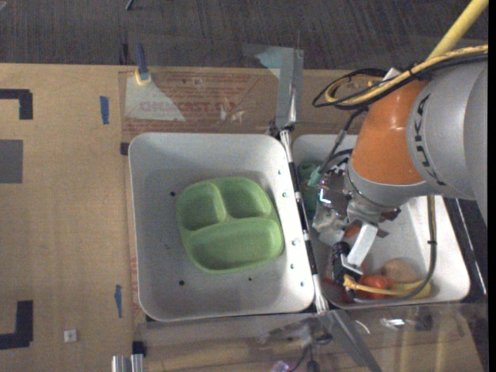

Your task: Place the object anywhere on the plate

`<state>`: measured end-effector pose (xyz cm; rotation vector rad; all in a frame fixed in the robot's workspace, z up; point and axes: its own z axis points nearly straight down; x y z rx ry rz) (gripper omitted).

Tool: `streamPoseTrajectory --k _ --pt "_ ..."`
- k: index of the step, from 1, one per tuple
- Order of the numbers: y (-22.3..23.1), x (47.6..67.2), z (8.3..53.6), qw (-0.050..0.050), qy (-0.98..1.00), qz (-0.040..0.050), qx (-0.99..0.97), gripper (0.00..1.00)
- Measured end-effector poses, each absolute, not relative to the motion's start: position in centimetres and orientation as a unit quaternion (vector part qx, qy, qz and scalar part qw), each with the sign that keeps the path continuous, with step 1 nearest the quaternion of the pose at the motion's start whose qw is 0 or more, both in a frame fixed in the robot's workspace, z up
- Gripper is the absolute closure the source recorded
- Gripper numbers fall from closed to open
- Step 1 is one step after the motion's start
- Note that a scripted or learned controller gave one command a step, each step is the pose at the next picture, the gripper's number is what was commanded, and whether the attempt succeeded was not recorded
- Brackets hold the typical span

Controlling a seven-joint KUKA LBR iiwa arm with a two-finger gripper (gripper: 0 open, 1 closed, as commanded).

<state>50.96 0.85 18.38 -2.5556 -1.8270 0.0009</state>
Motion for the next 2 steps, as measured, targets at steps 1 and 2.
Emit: streamPoseTrajectory --k 1,2 --pt "-1.5 47.9 18.4 0.002 -0.578 0.0016 -0.816 1.00" --pt "-5.4 47.9 23.6 0.000 -0.471 0.0009 -0.882 1.00"
